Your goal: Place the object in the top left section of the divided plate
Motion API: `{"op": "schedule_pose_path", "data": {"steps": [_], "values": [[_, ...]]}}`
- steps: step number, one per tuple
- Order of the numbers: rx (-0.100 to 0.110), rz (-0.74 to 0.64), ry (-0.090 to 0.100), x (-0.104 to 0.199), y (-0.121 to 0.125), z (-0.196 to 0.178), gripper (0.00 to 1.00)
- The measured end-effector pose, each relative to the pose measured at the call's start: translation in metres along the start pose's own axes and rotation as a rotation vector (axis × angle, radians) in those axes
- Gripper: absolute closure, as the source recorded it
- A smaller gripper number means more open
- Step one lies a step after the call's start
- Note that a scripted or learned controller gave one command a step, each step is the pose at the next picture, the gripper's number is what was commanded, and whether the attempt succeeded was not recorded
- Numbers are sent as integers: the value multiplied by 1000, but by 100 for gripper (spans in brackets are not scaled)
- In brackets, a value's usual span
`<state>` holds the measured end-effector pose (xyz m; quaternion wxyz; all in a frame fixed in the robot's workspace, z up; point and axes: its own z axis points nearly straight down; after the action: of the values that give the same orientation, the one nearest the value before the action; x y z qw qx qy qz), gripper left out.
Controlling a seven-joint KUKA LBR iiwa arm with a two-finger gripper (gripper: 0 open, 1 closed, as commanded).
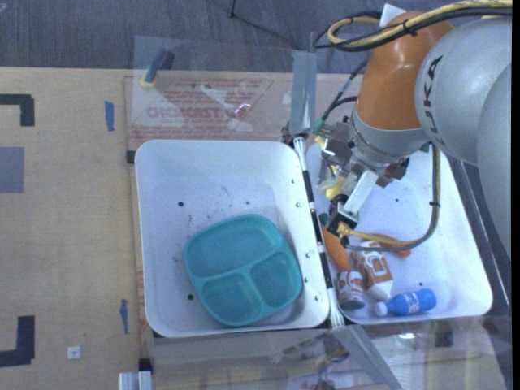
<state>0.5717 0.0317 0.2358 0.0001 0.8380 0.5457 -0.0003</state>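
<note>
A teal divided plate (pixel 241 269) lies in the left white bin (pixel 162 177), toward its front, with nothing in its sections. My gripper (pixel 335 192) hangs low over the left side of the right bin (pixel 455 242), close to the wall between the bins. The wrist and its fittings hide what lies directly under it. Just in front of the gripper lies an orange carrot-shaped thing (pixel 336 249). No object shows in the gripper.
At the front of the right bin lie a white and orange packet (pixel 379 268), a small can (pixel 351 290) and a blue bottle with a white cap (pixel 410 301). The grey arm with its orange band (pixel 398 80) covers the bin's back part.
</note>
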Motion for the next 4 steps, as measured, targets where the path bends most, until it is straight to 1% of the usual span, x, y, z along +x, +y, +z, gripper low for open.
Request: {"op": "schedule_pose_path", "data": {"steps": [1, 2, 3, 4], "values": [[4, -30, -1, -2, -17, -6, 100], [6, 99, -1, -6, 2, 34, 100], [6, -29, -1, 22, -69, 37, 100], [6, -72, -1, 34, -117, 21, 100]]}}
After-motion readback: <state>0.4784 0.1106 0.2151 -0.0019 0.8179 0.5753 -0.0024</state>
